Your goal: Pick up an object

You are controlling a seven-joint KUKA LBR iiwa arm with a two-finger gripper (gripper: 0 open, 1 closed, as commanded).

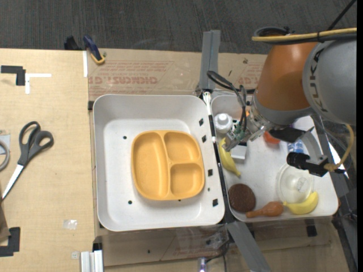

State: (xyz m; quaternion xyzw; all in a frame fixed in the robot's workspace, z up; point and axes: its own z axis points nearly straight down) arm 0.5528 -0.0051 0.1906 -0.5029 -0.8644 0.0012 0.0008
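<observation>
My gripper (239,142) hangs low over the left part of the right bin (256,169), under the arm's orange band. Just below it and to its left lies a yellow banana (228,161) against the bin's left wall. A small white bottle (222,121) stands to the gripper's upper left. Toward the bin's front sit a brown round object (242,197), an orange-brown drumstick-shaped toy (265,209), a second yellow banana (303,204) and a clear cup (294,183). Partly hidden by the arm are a blue item (296,147) and an orange one (273,140).
The left bin (108,169) holds a yellow divided plate (168,165). Scissors (25,149) lie on the bench at the far left. A metal divider (211,61) runs between the bins at the back. The arm's body covers the right bin's rear part.
</observation>
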